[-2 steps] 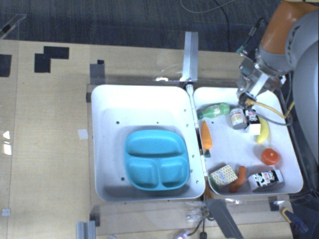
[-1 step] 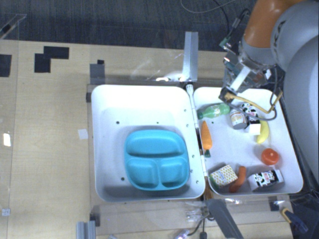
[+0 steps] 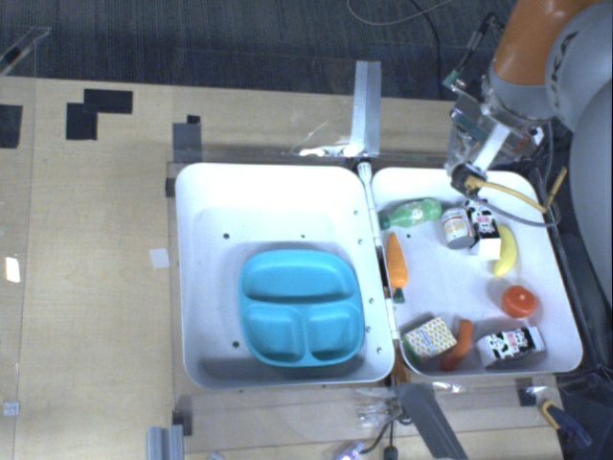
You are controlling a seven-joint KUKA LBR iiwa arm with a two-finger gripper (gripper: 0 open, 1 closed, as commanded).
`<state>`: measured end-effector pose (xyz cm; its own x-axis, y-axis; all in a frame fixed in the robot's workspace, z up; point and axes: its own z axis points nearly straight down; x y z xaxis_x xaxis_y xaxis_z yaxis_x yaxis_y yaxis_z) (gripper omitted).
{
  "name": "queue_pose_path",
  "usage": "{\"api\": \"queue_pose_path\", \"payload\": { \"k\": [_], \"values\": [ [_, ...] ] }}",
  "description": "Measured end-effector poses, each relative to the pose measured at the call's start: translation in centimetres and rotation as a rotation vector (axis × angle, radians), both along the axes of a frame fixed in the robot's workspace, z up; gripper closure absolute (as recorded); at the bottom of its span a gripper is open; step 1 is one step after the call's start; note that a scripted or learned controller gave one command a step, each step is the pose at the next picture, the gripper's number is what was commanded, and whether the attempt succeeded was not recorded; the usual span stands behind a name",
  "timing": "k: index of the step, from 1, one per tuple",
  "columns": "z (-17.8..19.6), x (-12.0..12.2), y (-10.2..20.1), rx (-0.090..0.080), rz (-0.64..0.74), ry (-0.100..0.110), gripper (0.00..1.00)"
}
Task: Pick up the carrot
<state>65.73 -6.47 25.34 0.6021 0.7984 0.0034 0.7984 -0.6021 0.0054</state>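
at the near end of the right bin (image 3: 554,257) a box (image 3: 429,335), a sausage (image 3: 460,343) and a milk carton (image 3: 510,345) crowd together. further back the carrot (image 3: 396,262) lies lengthwise just beside the left wall, which likely leaves little room on that side. farthest off, the gripper (image 3: 471,156) hangs above the far right corner, well apart from the carrot; spread or pressed together, i cannot tell.
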Motion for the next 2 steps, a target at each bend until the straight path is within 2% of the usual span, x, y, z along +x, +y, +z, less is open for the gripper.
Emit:
{"api": "queue_pose_path", "payload": {
  "k": [1,2],
  "values": [
    [0.0,0.0,0.0,0.000,0.000,0.000,0.00],
    [1.2,0.1,0.1,-0.001,0.006,-0.005,1.00]
  ]
}}
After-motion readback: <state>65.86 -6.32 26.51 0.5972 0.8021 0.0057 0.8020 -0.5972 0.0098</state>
